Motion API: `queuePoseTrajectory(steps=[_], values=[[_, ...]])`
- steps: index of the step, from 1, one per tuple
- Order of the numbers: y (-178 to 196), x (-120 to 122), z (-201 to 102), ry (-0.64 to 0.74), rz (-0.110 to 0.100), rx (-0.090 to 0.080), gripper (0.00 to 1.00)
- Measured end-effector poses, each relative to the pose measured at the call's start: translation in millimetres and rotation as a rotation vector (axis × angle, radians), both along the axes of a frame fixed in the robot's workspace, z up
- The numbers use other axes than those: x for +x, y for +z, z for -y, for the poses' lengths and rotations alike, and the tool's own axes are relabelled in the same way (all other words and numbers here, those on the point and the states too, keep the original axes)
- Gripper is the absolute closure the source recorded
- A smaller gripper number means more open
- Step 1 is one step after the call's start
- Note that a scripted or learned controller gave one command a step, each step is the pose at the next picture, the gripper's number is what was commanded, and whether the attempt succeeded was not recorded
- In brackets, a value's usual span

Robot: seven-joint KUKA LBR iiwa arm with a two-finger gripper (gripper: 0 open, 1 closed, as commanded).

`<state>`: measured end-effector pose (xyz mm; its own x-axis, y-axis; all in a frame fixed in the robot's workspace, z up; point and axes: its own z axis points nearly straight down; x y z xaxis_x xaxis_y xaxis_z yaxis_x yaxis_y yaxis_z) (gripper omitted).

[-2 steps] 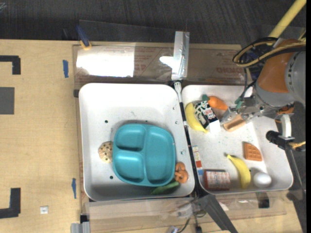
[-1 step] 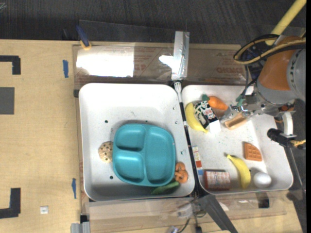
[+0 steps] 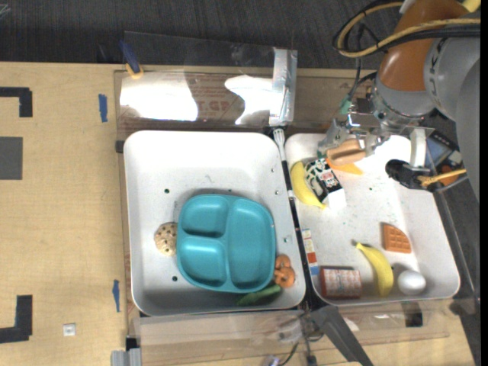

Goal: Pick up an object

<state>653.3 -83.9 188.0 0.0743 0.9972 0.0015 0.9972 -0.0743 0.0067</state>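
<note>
End effector (image 3: 352, 139) (right bin (image 3: 446, 227)), two bananas (image 3: 379, 265)

We are seeing the divided tray (image 3: 226, 240) lying in the left bin (image 3: 145, 158); a cookie (image 3: 165, 238) is touching its left edge, and two bananas (image 3: 302, 184) (image 3: 377, 265) are lying to its right, in the right bin (image 3: 438, 227).

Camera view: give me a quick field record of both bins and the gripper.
left bin: teal divided plate, cookie, orange toy, green item
right bin: two bananas, waffle, can, white egg, black-and-white packet
gripper: over right bin's far end, at an orange object; hold unclear
</note>
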Motion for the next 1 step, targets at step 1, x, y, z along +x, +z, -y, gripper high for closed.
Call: queuePoseTrajectory(steps=[1], values=[[27.6, -70.8, -23.7, 0.056, -0.005, 0.0, 1.0]])
